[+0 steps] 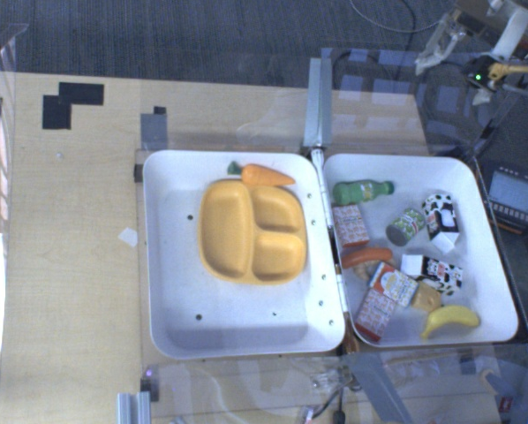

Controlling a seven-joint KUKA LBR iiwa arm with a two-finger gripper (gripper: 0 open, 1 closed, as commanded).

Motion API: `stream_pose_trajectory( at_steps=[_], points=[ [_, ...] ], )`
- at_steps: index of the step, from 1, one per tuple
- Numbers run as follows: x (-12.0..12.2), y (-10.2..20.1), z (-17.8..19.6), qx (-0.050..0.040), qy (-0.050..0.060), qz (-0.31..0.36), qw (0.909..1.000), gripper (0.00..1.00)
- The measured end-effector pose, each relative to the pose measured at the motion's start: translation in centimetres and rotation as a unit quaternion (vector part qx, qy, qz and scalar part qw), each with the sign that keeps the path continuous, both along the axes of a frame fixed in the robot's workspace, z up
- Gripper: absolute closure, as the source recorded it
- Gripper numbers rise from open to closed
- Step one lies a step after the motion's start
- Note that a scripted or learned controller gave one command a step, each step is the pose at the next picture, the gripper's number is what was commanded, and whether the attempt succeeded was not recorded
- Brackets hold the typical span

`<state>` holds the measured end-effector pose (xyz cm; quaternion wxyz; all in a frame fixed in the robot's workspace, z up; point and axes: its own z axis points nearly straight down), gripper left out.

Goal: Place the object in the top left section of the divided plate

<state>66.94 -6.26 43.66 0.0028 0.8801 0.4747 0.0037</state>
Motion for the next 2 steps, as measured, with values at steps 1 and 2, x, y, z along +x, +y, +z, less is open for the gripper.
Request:
stream_pose_trajectory(
  at_steps=[1, 2],
  points=[
    [0.0, -1.7, -1.6, 0.0007, 0.002, -0.049, 0.9988, 0.0],
    [-0.9, -8.5, 0.0, 0.0018, 0.0, -0.237, 0.9714, 0.0]
  ],
)
